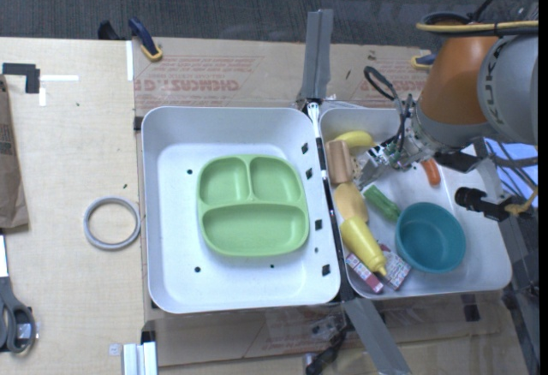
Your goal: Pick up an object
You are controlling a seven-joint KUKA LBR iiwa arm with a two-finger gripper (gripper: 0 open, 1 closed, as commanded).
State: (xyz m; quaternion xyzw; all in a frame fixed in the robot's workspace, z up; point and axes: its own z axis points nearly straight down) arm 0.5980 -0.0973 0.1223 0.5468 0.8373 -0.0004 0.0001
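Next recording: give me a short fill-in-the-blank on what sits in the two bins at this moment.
1. The light green divided plastic plate lies in the ____ white bin.
2. The round bowl in the right white bin is ____ in colour.
3. The yellow plastic squeeze bottle lies against that bin's ____ wall.
4. The grey roll of tape lies on the bench, ____ both bins.

Missing words: left; teal; left; outside

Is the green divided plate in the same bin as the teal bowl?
No, the green divided plate lies in the left white bin, while the teal bowl sits in the right white bin.
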